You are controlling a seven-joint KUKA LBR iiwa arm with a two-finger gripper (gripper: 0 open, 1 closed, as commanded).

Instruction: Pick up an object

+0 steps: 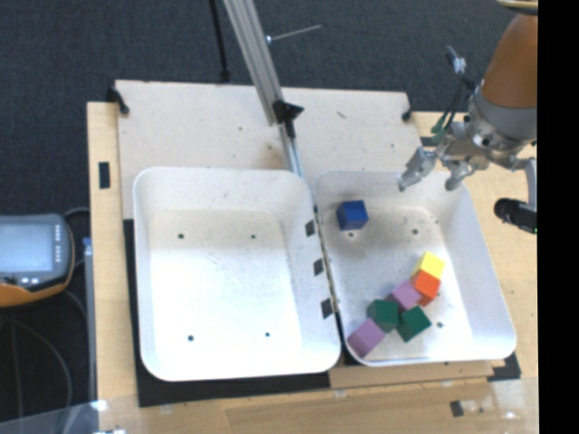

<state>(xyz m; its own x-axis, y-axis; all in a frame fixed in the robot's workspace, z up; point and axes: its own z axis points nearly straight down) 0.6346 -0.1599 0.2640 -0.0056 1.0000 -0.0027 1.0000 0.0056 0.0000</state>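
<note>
1. Desk: one, tan, carrying two white bins side by side.
2. Left bin: one, bare white floor with a few dark specks.
3. Right bin: one, holding every block; seven counted in all.
4. Arm: one, reaching in from the right, orange band above the wrist, poised over the right bin's far right corner.
5. Gripper: one, above the bin's far rim; fingers spread apart, nothing between them.
6. Blue block: one, alone near the bin's far left corner. Key relation: lies to the left of the fingers and a little nearer the camera, well apart from them, closer to them than any other block. Roughly cubic, so no long axis to line up with. Probably the easiest pick, with free space on all sides.
7. Cluster near the bin's front edge, well apart from the fingers, toward the camera: one yellow block touching one orange block, two purple blocks, two green blocks. Packed tight; likely harder to grasp singly.
</note>
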